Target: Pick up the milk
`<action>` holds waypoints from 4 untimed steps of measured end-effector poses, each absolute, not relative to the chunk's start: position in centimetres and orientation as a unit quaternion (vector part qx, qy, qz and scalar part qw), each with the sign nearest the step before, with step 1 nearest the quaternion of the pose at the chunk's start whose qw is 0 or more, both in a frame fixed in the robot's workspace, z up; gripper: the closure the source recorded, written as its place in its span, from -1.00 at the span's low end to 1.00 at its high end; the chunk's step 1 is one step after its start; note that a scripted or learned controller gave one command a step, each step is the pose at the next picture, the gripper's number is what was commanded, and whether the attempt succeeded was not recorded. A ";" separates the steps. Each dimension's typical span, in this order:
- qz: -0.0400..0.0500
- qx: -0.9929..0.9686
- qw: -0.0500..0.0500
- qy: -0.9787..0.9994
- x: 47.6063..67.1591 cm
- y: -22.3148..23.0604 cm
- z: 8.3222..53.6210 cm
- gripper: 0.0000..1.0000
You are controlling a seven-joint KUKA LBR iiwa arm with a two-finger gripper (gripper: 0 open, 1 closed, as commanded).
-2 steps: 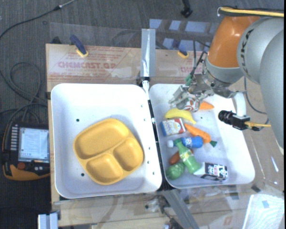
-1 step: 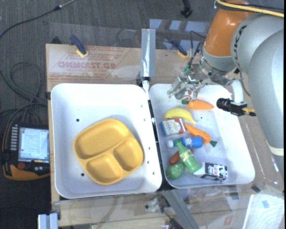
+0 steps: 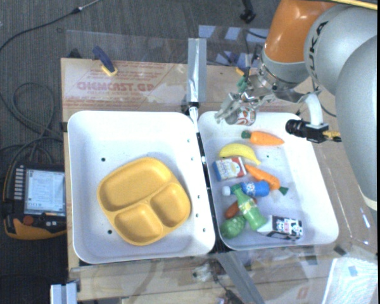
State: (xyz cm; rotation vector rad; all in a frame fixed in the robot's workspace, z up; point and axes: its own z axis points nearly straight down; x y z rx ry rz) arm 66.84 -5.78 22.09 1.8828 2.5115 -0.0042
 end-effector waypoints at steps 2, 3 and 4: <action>-0.001 0.583 0.000 0.812 66.8 -6.0 22.6 1.00; -0.001 0.534 0.001 0.845 66.8 -5.1 23.4 1.00; -0.001 0.440 0.001 0.898 66.9 -3.9 24.1 1.00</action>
